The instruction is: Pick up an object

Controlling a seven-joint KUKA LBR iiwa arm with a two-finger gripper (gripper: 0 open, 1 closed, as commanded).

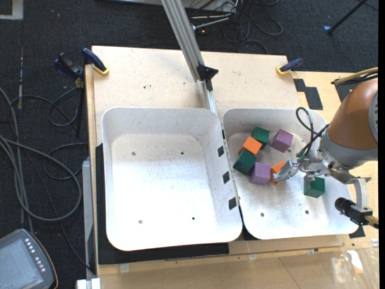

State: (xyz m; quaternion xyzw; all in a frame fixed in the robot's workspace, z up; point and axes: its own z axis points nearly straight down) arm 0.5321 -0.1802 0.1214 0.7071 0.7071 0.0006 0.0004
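Note:
Several blocks lie in the right bin [283,221]. At its far side a green block [260,135], an orange block [252,144] and a purple block [282,140] sit close together. Nearer the divider are a dark green block [244,162] and a second purple block [261,173], with a small orange block [278,171] just to their right. Another green block [314,187] lies by the right wall. My gripper [302,170] hangs low over the bin between the small orange block and this green block, very close to both. The wrist hides whether it touches either.
The left bin [162,179] stands beside the right one, divided from it by a shared rim. A slanted metal pole [183,29] rises from the bench behind the bins. Clamps sit at the bench's far corners.

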